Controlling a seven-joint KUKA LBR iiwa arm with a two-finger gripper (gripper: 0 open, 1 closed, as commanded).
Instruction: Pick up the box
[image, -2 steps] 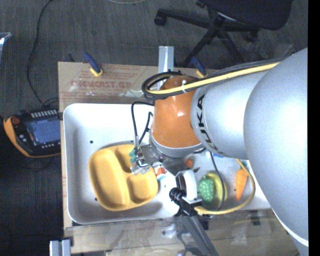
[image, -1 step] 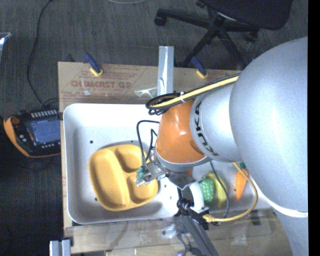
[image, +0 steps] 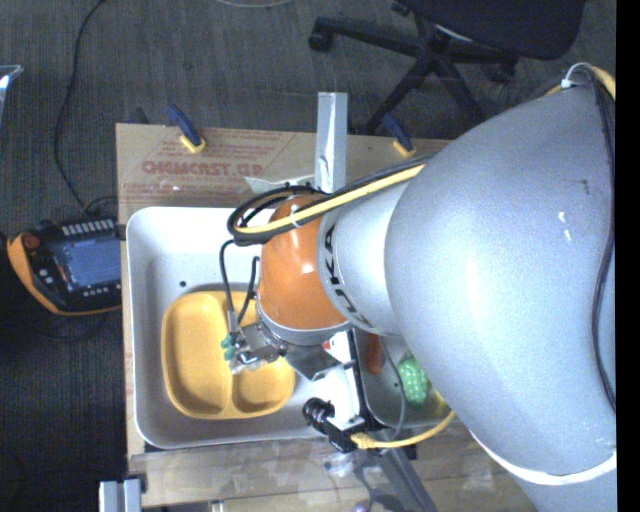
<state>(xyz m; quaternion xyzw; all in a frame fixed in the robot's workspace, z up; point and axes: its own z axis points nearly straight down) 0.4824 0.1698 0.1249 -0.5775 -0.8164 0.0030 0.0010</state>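
A yellow, shallow box (image: 200, 350) lies in the left white bin (image: 150, 250), filling its lower middle. My gripper (image: 245, 352) hangs from the orange wrist band (image: 295, 280) and sits low over the box's right part, at or just above its surface. The wrist and cabling hide where it meets the box, so I cannot tell whether anything is held. The large grey arm covers the right side of the view.
The right bin (image: 385, 405) is mostly hidden under the arm; a green item (image: 412, 380) and a red-orange item (image: 372, 352) lie in it. A teach pendant (image: 75, 265) rests on the floor to the left. An upright post (image: 331, 140) stands behind the bins.
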